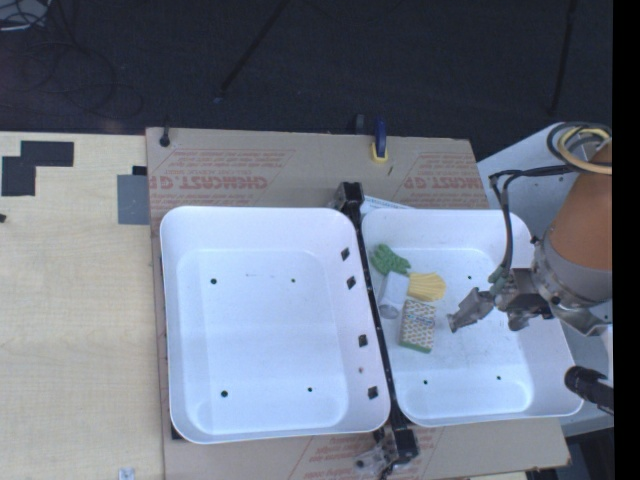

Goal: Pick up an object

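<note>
Overhead, a grey robot arm [585,243] with an orange band reaches in from the right over the right-hand white bin [470,393], its gripper [462,318] hanging low above the bin floor, just to the right of a small cluster of objects; whether the gripper is parted or closed cannot be told from this angle, and nothing can be seen in its grasp. The cluster lies against the bin's left wall: a green toy [389,261] at the top, a yellow sponge-like block [427,287] just below and to its right, a pale blue-white piece [394,291] beside the block, and a speckled flat packet [419,325] at the bottom, nearest the gripper. The left-hand white bin [190,368] sits touching its neighbour, the two joined by black clips [350,196] along the shared edge. Both bins rest on a sheet of brown cardboard [250,168] laid on a light wooden bench [70,318].
</note>
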`<state>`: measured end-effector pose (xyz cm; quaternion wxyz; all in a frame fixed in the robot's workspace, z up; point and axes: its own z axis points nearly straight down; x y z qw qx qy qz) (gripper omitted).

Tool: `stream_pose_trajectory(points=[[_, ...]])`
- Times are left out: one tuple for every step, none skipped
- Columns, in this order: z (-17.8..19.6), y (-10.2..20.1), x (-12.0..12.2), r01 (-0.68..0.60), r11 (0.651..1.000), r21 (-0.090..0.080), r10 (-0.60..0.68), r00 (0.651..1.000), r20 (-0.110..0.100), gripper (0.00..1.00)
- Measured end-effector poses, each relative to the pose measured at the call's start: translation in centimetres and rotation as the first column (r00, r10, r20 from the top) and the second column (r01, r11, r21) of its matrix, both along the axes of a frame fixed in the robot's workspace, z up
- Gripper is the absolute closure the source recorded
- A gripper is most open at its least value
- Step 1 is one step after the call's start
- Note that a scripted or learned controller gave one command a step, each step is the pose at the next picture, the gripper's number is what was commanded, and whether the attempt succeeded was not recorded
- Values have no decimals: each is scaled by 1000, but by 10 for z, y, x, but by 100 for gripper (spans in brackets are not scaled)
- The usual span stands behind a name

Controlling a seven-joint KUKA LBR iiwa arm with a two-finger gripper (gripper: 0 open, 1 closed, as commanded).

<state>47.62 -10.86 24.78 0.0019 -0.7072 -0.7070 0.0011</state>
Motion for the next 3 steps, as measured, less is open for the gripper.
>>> stream_pose_trajectory(points=[[10, 0, 0, 0, 1000, 1, 0, 1000, -2, 100], [143, 54, 23, -7, 1000, -1, 7, 1000, 18, 100], [59, 92, 1, -4, 1000, 0, 4, 1000, -9, 100]])
